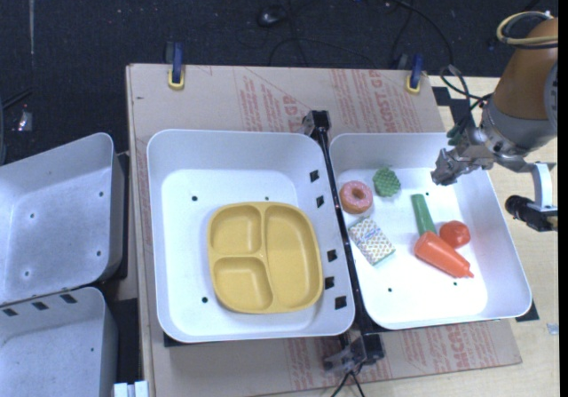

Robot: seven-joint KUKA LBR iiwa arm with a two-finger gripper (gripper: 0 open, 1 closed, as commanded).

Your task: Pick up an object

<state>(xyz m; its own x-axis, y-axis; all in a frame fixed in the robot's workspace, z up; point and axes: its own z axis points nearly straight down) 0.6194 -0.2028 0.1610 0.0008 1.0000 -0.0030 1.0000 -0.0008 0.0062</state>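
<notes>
The right bin point(497, 297) holds a pink frosted donut point(356, 197), a green bumpy piece point(386, 181), a small patterned packet point(372, 241), an orange carrot with a green top point(437, 244) and a red tomato point(455, 233). My gripper point(445, 169) hangs over the bin's upper right part, above and to the right of the carrot's green top. Nothing shows between its fingertips. The arm's grey wrist with the orange band point(525, 75) comes in from the right.
The left bin point(169, 209) carries a yellow three-compartment plate point(264, 256). A black divider point(335, 226) runs between the two bins. White trays point(53, 209) lie off the bench at the left. Clamps hold the board's far edge.
</notes>
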